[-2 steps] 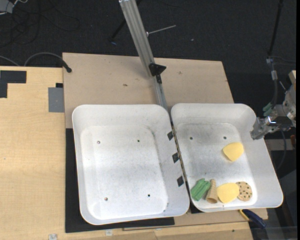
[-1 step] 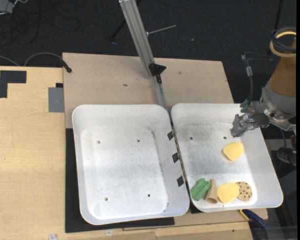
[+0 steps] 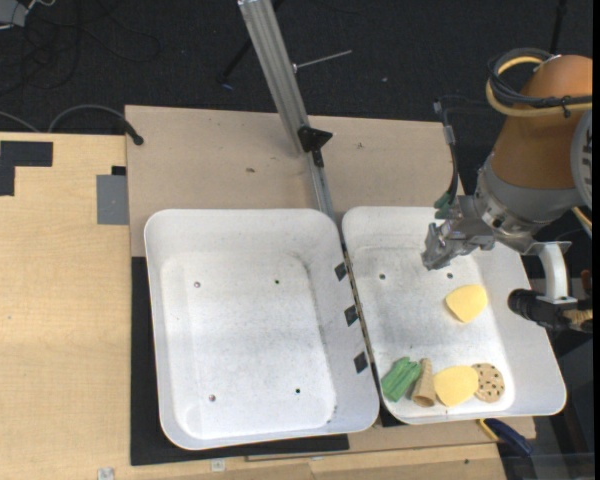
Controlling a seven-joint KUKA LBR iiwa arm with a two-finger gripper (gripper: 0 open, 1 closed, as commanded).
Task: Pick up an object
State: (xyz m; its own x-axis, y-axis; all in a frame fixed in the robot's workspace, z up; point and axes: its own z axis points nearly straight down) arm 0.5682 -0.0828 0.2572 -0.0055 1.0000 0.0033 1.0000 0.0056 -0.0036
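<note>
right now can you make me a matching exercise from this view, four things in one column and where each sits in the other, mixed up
Things:
1. green piece
2. cookie
3. lone yellow piece
4. gripper

Places:
A. at the right end of the row along the right bin's near edge
B. above the upper middle of the right bin
C. by itself, mid-right in the right bin
D. at the left end of the row along the near edge, by the divider

Pairs: 1-D, 2-A, 3-C, 4-B
</note>
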